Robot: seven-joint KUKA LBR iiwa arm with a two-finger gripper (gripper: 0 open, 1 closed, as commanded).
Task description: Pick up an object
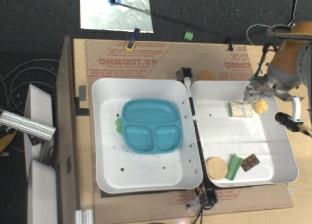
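The right bin holds a checkered white block with a green end, a small yellow piece, a tan round disc, a green stick and a brown chocolate-like piece. My gripper hangs over the bin's far right part, just above the checkered block and left of the yellow piece. Nothing shows between its tips.
The left bin carries a teal divided tray with a green item poking out at its left edge. A black divider bar runs between the bins. Cables loop near the arm.
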